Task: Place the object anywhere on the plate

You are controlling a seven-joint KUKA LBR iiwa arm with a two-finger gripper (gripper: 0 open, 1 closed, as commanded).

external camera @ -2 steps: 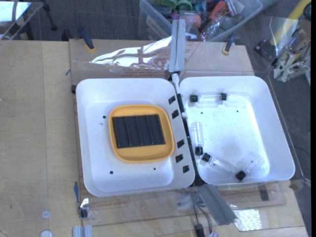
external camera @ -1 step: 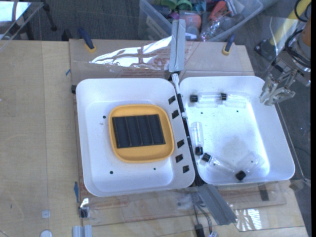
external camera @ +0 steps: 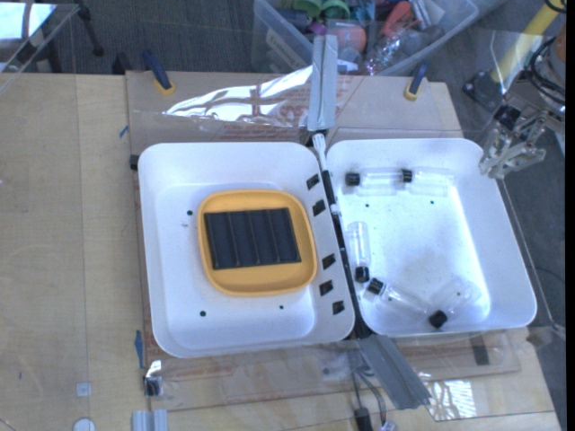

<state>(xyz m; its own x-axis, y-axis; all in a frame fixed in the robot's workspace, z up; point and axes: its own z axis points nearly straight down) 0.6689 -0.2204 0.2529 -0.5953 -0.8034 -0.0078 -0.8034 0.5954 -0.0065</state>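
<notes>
The gripper (external camera: 510,151) hangs just beyond the right bin's (external camera: 503,241) far right corner; whether it is open cannot be told. Clear black-capped vials (external camera: 377,180) lie inside that bin, and the yellow plate (external camera: 258,281) sits in the left bin (external camera: 171,241).

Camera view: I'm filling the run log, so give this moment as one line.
gripper: outside right bin's far right corner | yellow plate: in left bin | clear vials: in right bin | placed: no

Yellow plate (external camera: 258,278) with dark ribbed centre, clear black-capped tubes (external camera: 377,180), white bins (external camera: 162,241), pale wood bench (external camera: 63,241)
</notes>
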